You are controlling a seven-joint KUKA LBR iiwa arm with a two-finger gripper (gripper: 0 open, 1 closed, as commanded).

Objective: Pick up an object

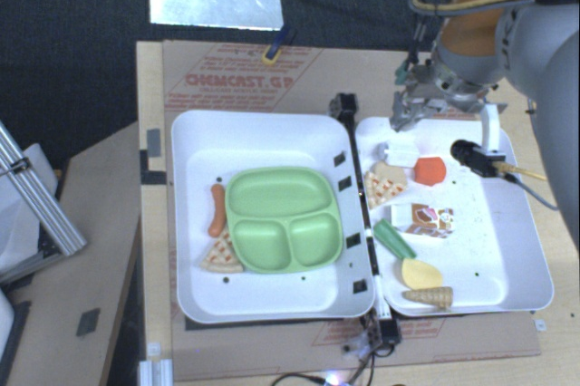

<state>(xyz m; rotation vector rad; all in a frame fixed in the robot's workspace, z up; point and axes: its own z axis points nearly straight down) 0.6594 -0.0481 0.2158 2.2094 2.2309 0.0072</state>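
Camera view: the claw (412, 110) hovers over the right bin's (521, 271) far edge; whether it is open or gripping, I cannot tell. Nearest pickable piece, the orange block (430, 170), lies just toward the camera, beside the waffle (384, 186).

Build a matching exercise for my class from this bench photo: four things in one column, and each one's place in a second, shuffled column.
Things:
1. green divided tray
2. hot dog
3. orange block
4. waffle cone

Places:
A. right bin, near its front edge
B. left bin, beside the tray's left side
C. middle of the left bin
D. right bin, toward its back, near the gripper

Pairs: 1-C, 2-B, 3-D, 4-A
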